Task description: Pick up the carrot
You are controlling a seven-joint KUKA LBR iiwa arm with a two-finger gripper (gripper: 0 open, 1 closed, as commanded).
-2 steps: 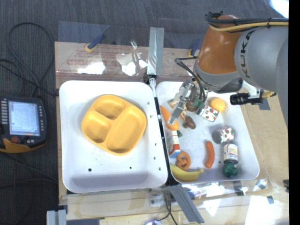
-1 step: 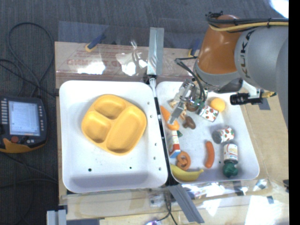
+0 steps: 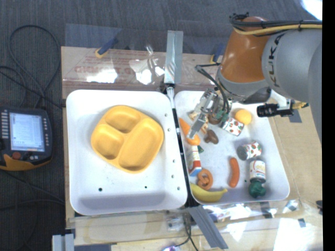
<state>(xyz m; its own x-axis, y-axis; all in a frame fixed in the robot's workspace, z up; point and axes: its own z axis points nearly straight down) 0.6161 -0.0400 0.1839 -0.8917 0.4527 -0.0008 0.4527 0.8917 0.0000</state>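
The carrot is a small orange piece lying against the left wall of the right bin, near its far end. My gripper reaches down from the right and sits directly over the carrot, its metal tip crossing the orange body, so part of the carrot is hidden beneath it. Whether the carrot is lifted off the bin floor cannot be told from this view.
The left bin holds a yellow divided plate. Around the carrot lie a brown item, a printed can, a yellow ball, a small carton, a pretzel, a banana, a sausage and a green bottle.
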